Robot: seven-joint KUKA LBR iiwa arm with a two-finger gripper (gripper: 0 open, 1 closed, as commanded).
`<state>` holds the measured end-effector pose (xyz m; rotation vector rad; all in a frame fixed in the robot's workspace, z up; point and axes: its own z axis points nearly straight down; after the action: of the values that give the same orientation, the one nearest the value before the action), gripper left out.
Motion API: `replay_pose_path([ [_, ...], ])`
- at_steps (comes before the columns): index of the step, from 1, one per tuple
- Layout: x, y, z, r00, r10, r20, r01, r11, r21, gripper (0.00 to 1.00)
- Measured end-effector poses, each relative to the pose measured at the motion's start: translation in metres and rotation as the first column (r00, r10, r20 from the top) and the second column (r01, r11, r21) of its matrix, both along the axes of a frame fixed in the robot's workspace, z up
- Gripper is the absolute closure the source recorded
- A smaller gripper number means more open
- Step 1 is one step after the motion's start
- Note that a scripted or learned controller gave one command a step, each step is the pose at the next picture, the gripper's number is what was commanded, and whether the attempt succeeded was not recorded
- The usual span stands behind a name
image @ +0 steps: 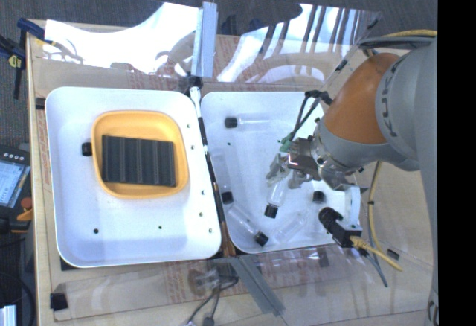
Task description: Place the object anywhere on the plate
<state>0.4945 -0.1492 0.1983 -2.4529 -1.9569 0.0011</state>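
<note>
Over the right bin (245,105), gripper (286,172) hangs above a clear tube (275,198) (finger state unreadable), yellow plate (137,127) well apart.

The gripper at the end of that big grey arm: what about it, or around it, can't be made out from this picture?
- Gripper, camera view: the metal parts blur together, so open or shut cannot be told.
- Clear plastic items with black caps in the right white bin: transparent against white, outlines barely readable.
- Bin's right side: covered by the grey arm with orange band.
- Dark ribbed insert on the yellow plate: material unclear.
</note>
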Motion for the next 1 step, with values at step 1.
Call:
replay_pose_path([
  [1,0.0530,0.0234,0.0016,0.944,0.331,0.002,-0.331,0.944,-0.002,1.00],
])
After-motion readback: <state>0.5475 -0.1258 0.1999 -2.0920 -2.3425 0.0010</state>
